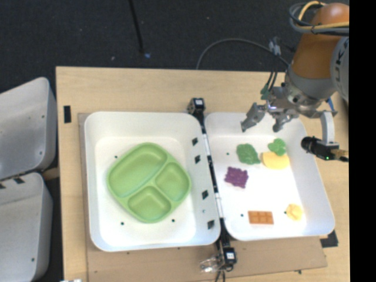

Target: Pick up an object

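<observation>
Taking the right bin (314, 216) as the landmark: along its near edge lie an orange waffle piece (261, 217) and, toward its near right corner, a small yellow chunk (294, 211). Further in, near the bin's middle, sits a purple piece (237, 177). Beyond that, a green leafy piece (248, 154) rests beside a yellow piece (275, 160) with a small green bit (277, 146) touching its far side. These loose items are spread apart, likely so each can be grasped singly. Over the bin's far edge hangs the gripper (269, 117), fingers spread apart and holding nothing, probably poised to descend on the cluster below. To the bin's left, a green divided plate (149, 182) fills the other bin (94, 157).
</observation>
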`<state>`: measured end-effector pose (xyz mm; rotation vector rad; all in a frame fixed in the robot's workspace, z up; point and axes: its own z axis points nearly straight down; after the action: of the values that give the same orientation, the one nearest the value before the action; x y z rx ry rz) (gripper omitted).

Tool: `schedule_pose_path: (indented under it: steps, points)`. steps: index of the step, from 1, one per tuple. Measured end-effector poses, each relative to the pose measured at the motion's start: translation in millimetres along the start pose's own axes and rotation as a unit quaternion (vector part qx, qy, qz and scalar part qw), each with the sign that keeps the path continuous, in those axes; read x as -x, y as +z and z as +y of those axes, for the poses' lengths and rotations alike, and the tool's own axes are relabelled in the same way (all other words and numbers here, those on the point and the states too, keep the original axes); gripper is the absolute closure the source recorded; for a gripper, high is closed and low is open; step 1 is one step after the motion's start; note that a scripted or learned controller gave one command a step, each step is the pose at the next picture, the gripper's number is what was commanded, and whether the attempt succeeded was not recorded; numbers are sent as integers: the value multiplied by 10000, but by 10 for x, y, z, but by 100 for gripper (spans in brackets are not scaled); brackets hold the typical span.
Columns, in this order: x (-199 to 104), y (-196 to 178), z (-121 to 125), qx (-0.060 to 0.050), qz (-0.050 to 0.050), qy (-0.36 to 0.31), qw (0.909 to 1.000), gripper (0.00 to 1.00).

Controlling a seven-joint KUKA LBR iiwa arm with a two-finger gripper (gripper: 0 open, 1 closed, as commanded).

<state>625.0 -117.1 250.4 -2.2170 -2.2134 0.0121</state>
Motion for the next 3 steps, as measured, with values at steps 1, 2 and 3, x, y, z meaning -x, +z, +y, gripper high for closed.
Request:
schedule_pose_path:
  steps: [1,2,3]
  points:
    - [-1,-74,20,60,-8,-14,10000,0]
    - [87,384,66,50,-15,-2,10000,0]
    - [79,808,87,45,-12,9,10000,0]
